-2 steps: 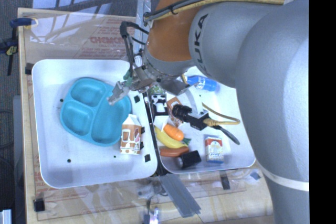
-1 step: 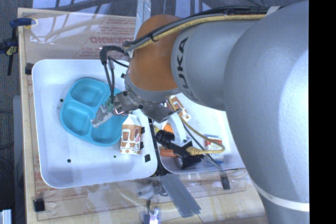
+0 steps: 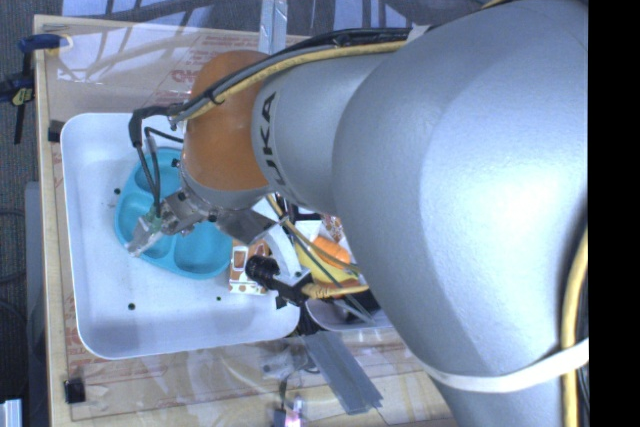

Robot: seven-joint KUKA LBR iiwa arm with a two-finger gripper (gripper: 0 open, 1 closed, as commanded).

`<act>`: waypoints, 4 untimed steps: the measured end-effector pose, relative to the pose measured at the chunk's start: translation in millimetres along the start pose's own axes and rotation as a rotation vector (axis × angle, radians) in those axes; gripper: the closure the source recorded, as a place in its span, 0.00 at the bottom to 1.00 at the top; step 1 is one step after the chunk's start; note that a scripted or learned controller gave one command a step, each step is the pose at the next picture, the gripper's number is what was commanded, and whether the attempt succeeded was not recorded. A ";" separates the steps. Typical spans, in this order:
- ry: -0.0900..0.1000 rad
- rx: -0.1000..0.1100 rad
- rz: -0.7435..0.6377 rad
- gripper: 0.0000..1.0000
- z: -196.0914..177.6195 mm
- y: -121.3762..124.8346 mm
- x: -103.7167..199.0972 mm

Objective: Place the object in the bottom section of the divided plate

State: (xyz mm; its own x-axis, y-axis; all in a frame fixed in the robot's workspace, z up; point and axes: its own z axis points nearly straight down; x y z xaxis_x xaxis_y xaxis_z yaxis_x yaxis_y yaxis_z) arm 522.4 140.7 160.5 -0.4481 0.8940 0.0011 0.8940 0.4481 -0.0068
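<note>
Sitting in the left white bin point(image 3: 110, 315), the blue divided plate point(image 3: 190, 250) lies flat near the bin's middle, much of it covered by the arm, so that only its left compartment and one lower compartment show. Just over the plate's left part hangs the tool point(image 3: 150, 227), small and greyish at the end of the wrist; whether it is spread, pressed together or pinching something cannot be told, and the object meant for the plate cannot be made out either, since nothing distinct shows at the tip or in the visible compartments. Its low position over the plate suggests a placing move, though it appears nearer the left compartment than the bottom one. Above it rises the orange band point(image 3: 225, 130), then the bulky grey arm point(image 3: 440, 165), which hides the right bin. Black cables point(image 3: 150, 155) loop beside the wrist, and yellow ones point(image 3: 320, 265) trail under it, above the tabletop point(image 3: 120, 75).
</note>
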 end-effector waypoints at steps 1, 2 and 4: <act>-0.003 -0.009 0.114 0.00 68.8 -34.4 30.0; -0.008 -0.015 0.280 0.00 66.9 -14.8 64.9; 0.012 -0.024 1.334 0.00 62.3 -10.8 68.1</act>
State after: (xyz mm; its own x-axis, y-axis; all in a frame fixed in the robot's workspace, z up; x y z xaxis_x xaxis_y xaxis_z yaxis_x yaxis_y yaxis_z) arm 481.9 196.6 98.4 0.7640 0.6450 0.0164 0.6449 -0.7642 0.0083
